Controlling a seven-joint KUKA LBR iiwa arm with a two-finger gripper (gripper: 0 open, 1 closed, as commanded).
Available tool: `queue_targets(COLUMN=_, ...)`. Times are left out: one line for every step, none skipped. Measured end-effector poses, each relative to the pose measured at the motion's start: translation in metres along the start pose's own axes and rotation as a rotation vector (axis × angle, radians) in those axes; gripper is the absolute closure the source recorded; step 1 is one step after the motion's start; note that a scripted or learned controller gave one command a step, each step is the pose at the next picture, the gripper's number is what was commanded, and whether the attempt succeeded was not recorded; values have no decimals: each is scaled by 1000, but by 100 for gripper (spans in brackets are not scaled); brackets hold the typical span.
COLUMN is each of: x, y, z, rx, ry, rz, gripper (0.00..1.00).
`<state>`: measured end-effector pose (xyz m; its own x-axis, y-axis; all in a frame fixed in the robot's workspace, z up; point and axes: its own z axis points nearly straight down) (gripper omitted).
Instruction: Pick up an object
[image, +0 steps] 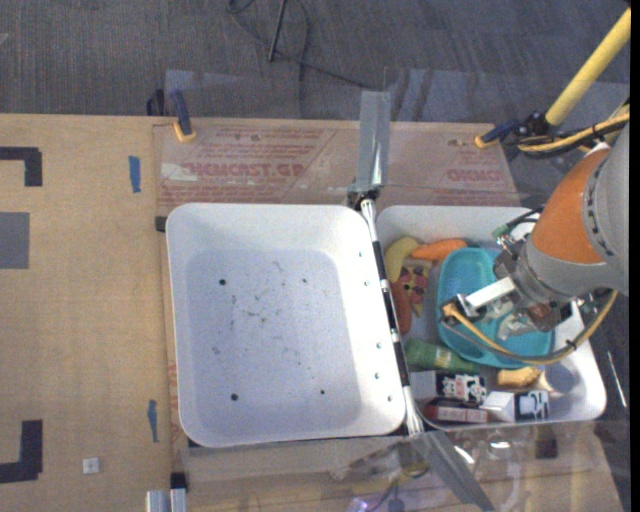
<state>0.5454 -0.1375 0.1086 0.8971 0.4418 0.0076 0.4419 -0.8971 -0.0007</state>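
Camera view is showing the gripper (478, 300) reaching over the teal bowl (487, 310) in the right bin (596, 395); grip state unclear; next, descending onto an object

Faded red lettering, seemingly upside down and too worn to read with certainty, runs across the brown cardboard sheet (250, 160) behind the white bins.
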Motion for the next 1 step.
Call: queue_targets(x=50, y=60, z=-110, rx=0, ry=-9, rz=174, gripper=100)
